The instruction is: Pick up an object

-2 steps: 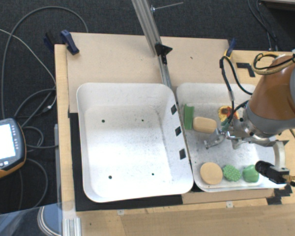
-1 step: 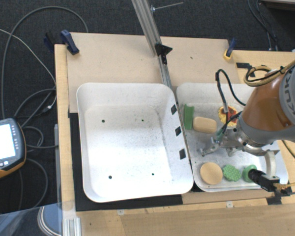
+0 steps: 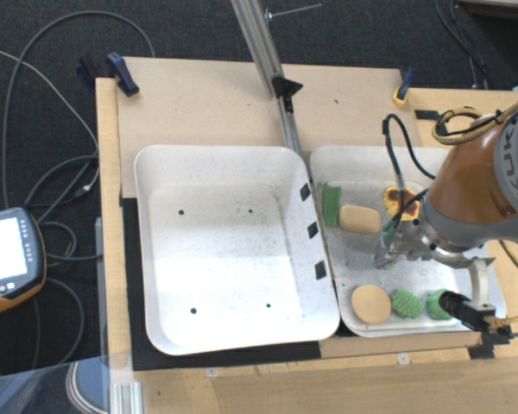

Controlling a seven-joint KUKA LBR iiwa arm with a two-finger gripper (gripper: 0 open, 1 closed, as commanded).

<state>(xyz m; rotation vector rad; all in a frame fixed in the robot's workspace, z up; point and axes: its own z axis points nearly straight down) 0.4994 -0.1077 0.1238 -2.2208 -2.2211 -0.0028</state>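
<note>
The right bin [image 3: 354,164] holds several small objects. A green block [image 3: 331,205] leans at its left wall, with a tan cylinder [image 3: 359,219] beside it. A yellow and orange piece [image 3: 398,201] lies behind the wrist. Along the front wall sit a tan disc [image 3: 371,304], a knobbly green ball [image 3: 406,304] and another green piece [image 3: 438,304]. My gripper [image 3: 388,253] hangs low over the bin's middle, just right of the tan cylinder and above the disc. I see nothing held in it.
The left bin [image 3: 155,171] is a large white tray beside the right one. A slanted metal rail [image 3: 268,50] runs down to the bins' shared edge. Black cables [image 3: 397,145] loop off the arm over the right bin's back.
</note>
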